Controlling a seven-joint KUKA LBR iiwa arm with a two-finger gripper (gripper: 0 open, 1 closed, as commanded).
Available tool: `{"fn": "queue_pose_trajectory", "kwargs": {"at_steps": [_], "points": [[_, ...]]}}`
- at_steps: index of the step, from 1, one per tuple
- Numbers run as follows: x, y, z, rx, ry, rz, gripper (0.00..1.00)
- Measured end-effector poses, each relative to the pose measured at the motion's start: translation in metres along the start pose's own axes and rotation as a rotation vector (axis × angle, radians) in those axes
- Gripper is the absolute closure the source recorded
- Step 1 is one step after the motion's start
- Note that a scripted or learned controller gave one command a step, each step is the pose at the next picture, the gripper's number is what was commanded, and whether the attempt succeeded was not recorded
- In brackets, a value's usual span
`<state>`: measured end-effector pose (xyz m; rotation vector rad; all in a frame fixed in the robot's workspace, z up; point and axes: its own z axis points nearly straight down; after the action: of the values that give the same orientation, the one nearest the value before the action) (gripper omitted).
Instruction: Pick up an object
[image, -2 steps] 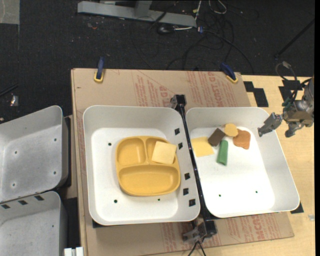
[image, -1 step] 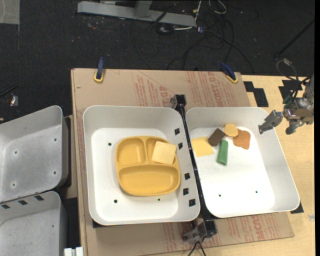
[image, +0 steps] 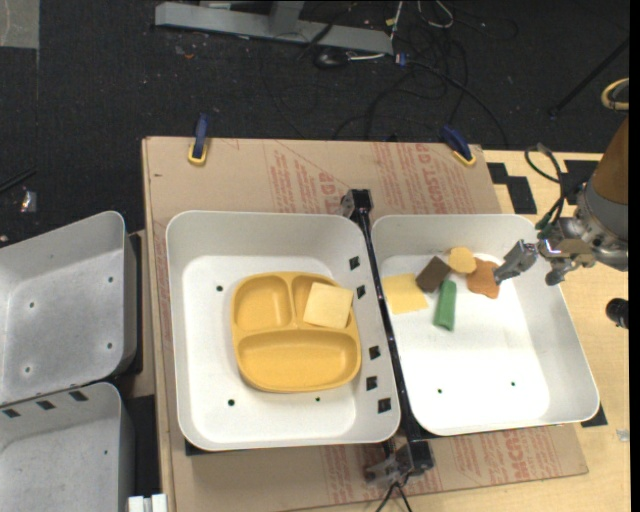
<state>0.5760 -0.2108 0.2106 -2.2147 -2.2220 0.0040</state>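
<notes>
Your hand (image: 532, 260) hangs open and empty at the right bin's (image: 560, 385) three o'clock rim — the orange piece (image: 484, 280) lies just beside its fingertip, likely the nearest thing to pick.

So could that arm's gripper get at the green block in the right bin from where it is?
Probably yes. The gripper hovers at the right bin's edge, and the green block lies uncovered, with a brown block just beside it.
</notes>
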Motion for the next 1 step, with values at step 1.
{"fn": "queue_pose_trajectory", "kwargs": {"at_steps": [1], "points": [[0.0009, -0.0022, 0.0644, 0.001, 0.000, 0.004, 0.00]]}}
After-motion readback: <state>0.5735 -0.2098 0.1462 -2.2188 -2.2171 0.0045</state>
